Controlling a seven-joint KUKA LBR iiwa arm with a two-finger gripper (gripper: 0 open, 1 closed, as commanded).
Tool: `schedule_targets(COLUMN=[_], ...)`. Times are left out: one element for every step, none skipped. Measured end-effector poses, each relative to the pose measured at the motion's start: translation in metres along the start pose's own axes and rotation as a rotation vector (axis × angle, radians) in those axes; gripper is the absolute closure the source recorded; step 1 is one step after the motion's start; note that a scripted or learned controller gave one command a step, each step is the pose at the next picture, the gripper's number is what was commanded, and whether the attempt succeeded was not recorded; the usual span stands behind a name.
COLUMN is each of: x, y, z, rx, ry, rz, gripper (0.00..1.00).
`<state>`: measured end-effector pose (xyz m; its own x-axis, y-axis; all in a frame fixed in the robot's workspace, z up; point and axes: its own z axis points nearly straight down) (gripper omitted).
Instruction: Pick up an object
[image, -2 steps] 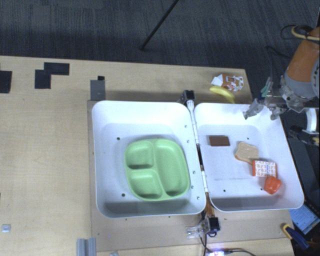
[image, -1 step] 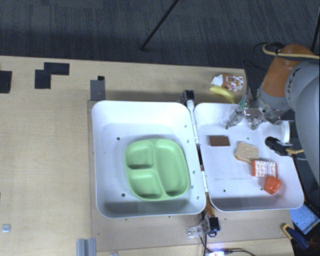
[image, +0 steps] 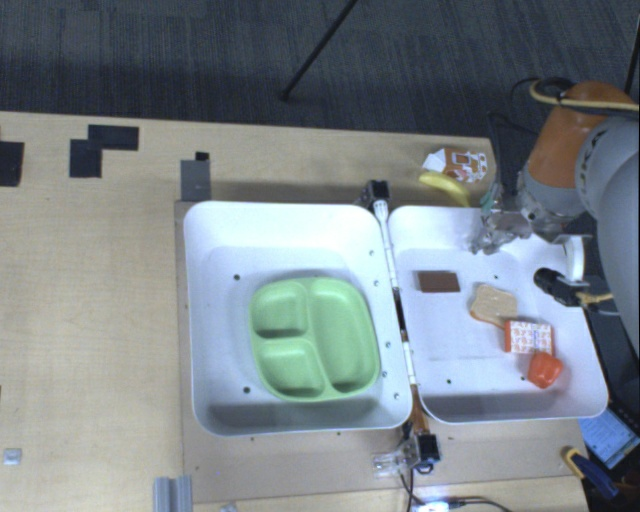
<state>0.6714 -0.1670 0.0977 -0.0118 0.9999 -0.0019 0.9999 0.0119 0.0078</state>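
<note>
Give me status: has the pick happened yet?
Done: nothing lifted. In hand: the gripper sits at the right bin's far edge, nothing visible between its fingers. Left: the brown block, tan piece, red-white packet and orange item all lie in it.

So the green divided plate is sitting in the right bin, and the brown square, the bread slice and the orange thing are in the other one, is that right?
Not quite. The camera view shows the green divided plate in the left bin, not the right. The brown square, the bread slice and the orange thing are in the other one, the right bin.
</note>
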Motion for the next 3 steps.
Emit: schedule_targets(x=[0.000, 0.063, 0.063], y=[0.000, -0.055, -0.052], z=[0.000, 0.012, -0.001], rx=[0.000, 0.005, -0.002], ry=[0.000, 0.002, 0.001], rz=[-0.001, 0.006, 0.004], gripper=[0.00, 0.00, 1.00])
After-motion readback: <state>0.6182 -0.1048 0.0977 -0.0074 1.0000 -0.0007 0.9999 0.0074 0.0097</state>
